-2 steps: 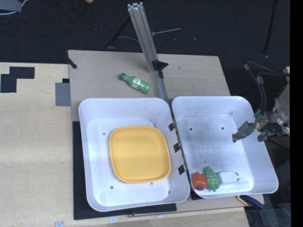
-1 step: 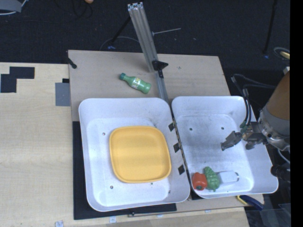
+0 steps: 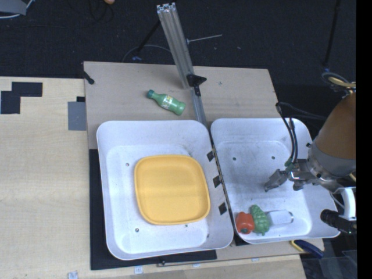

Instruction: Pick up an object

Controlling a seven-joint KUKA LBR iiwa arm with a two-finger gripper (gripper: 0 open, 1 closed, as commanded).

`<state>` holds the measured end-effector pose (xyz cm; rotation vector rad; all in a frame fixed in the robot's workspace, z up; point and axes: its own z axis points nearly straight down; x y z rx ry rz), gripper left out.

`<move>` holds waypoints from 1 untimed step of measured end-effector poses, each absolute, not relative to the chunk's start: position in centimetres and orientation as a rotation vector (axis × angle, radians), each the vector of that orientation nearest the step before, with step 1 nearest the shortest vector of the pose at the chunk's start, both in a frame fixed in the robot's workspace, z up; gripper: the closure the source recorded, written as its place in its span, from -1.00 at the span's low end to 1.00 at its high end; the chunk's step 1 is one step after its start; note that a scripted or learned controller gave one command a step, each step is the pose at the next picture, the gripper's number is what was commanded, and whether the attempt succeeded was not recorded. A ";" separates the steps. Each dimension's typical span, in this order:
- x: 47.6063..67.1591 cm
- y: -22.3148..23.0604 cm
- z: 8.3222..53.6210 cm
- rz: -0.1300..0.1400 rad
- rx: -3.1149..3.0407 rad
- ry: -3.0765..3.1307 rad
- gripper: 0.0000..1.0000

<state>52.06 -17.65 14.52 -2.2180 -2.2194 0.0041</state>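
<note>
Camera view: gripper (image 3: 278, 182) low over right bin (image 3: 250, 141), finger spread impossible to judge. Below the fingers, near the front rim: red-and-green toy vegetable (image 3: 253, 221), pale block (image 3: 280, 217) just beside it; bare floor toward the far rim. Across the divider, left bin (image 3: 116, 156) with yellow plate (image 3: 171, 189); green bottle (image 3: 166, 102) on the bench beyond.

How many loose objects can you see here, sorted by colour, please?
Yellow: 1, the plate in the left bin.
Green: 2, the bottle on the bench and a green item in the right bin.
Red: 1, a red item.
White: 1, a white item.
Total: 5
</note>
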 end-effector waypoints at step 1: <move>52.0 -17.6 9.3 0.003 -2.218 -2.220 -1.00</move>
